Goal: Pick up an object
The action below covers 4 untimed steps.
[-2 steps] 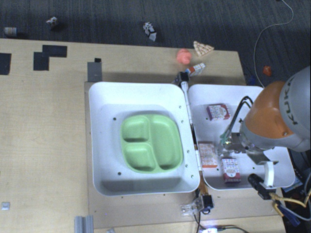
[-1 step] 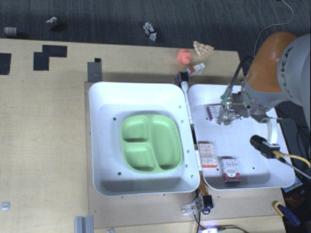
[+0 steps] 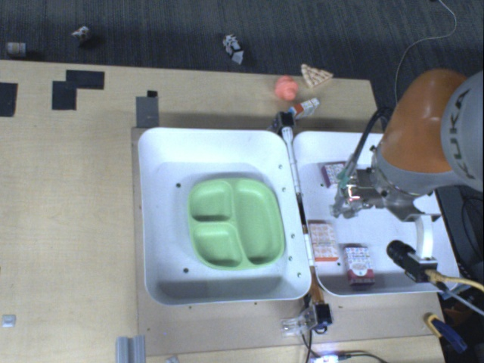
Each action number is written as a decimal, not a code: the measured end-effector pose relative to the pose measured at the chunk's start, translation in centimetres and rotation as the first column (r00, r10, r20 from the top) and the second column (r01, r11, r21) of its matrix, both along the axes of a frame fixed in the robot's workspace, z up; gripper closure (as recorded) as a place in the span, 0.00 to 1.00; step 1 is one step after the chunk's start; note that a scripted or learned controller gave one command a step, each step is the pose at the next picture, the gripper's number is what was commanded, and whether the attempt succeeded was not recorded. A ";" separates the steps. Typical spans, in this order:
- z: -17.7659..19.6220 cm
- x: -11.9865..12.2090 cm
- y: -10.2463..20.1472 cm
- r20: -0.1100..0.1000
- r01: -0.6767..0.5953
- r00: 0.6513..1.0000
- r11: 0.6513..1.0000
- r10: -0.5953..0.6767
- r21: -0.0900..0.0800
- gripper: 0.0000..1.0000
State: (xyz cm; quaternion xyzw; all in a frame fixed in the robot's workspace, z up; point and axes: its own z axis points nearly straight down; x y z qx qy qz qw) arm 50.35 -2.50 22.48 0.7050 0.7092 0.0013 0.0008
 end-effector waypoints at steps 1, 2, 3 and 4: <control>-3.1 0.8 -8.3 -0.001 0.003 1.000 1.000 -0.003 -0.001 1.00; -1.2 -1.7 -6.5 -0.003 0.001 1.000 1.000 -0.001 0.000 1.00; 0.3 -1.6 -5.6 0.001 0.001 1.000 1.000 -0.001 -0.001 1.00; 1.0 -1.6 -2.7 0.001 0.001 1.000 1.000 -0.001 0.000 1.00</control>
